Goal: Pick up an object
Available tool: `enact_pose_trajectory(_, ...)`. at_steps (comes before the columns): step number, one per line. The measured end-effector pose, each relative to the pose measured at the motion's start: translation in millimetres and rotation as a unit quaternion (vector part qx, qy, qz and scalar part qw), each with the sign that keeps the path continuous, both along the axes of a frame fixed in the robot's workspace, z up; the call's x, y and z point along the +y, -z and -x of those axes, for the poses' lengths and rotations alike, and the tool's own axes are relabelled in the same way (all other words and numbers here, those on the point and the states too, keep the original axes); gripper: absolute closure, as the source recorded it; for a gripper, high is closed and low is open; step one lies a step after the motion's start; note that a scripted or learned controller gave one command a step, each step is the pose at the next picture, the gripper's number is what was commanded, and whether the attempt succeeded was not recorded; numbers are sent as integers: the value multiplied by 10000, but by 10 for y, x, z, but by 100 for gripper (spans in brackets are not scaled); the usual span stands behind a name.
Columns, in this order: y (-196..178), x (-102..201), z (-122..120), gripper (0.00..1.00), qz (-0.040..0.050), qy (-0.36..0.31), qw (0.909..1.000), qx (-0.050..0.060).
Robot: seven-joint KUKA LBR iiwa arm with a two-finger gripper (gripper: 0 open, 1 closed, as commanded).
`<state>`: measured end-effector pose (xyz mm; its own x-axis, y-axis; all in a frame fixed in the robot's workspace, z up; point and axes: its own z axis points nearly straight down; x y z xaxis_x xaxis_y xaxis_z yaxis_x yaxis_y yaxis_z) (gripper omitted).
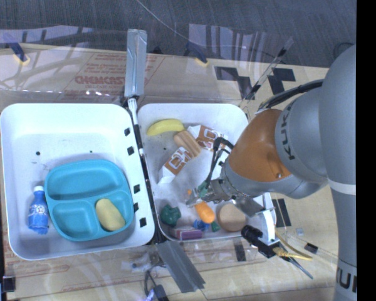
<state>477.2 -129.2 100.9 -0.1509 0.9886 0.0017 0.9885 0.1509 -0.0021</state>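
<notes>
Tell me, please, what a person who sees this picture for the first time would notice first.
The big grey arm with an orange band comes in from the right and hangs over the right bin, above a small orange object. In the left bin lies a bright blue tray with a yellow potato-like object in one compartment.

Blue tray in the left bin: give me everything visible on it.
The blue tray looks like glossy turquoise plastic with rounded corners and three compartments. It lies flat in the left bin, toward its near side. A yellow potato-like lump sits in its lower right compartment. A small blue bottle lies against its left edge.
</notes>
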Motion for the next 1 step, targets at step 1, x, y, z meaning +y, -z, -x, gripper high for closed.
enact_pose_trajectory(1,-1478,853,-20,100,-8,205,9998,-54)
